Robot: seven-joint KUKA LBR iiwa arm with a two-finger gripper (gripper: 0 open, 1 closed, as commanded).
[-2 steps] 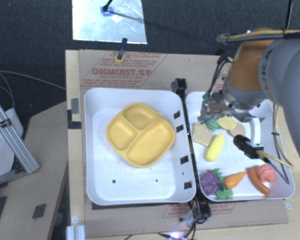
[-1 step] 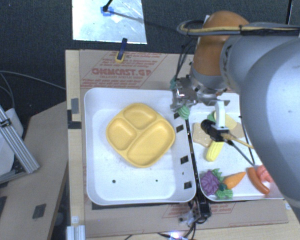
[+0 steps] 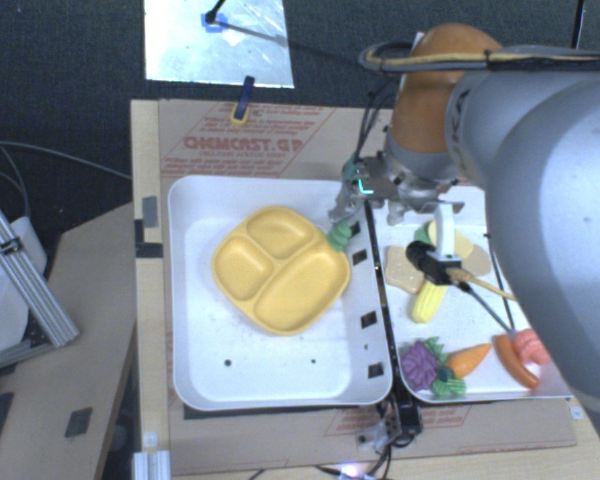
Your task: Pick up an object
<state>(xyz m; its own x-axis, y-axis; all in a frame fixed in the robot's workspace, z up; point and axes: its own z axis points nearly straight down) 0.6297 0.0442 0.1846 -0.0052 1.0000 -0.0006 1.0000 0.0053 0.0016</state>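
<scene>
The hand (image 3: 346, 212) hangs low over the near-side edge of the left bin (image 3: 185, 298), and the likeliest pick, a small green toy (image 3: 340, 236), sits right beneath its tip, touching the rim of the yellow divided plate (image 3: 280, 268) on the side facing the hand. So I'd judge it a straight drop, not a reach. The corn (image 3: 427, 300) lies well off behind the hand in the right bin (image 3: 480, 396). Whether that hand is clenched or released I cannot tell, and the toy is too small and half-covered to read its long axis.
</scene>
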